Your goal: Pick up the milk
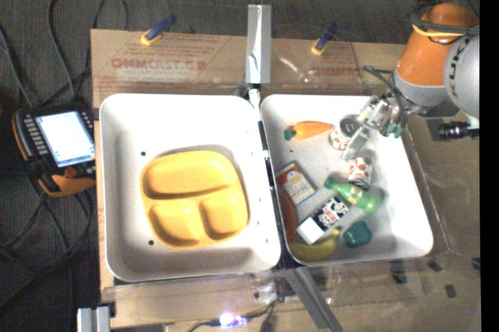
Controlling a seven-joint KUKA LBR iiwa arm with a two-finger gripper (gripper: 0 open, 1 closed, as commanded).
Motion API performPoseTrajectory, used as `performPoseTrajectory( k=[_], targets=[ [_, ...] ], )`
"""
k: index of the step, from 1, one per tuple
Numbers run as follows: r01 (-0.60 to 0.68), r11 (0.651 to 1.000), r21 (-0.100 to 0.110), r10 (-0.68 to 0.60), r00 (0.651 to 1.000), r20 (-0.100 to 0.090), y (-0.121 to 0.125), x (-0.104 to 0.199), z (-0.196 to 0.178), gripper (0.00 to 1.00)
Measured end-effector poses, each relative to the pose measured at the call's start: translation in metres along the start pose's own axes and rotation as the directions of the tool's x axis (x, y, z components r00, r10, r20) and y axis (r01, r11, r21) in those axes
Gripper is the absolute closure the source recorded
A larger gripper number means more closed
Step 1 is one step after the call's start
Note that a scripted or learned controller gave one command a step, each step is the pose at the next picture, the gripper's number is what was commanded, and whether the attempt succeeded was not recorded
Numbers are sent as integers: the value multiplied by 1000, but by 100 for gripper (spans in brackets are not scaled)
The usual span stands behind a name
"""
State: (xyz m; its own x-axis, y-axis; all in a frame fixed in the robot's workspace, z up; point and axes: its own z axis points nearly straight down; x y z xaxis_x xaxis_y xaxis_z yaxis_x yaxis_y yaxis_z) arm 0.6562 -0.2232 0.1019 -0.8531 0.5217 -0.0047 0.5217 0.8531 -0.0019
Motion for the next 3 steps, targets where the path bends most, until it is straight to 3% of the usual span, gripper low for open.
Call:
performPoseTrajectory(
  k=[1, 2, 3],
  targets=[
    [83, 997, -2, -83, 997, 1, 46, 27, -101, 0],
    [298, 955, -3, -298, 955, 1, 14, 10, 7, 0],
    [297, 955, -6, -297, 955, 6, 15, 9, -4, 100]
  ],
)
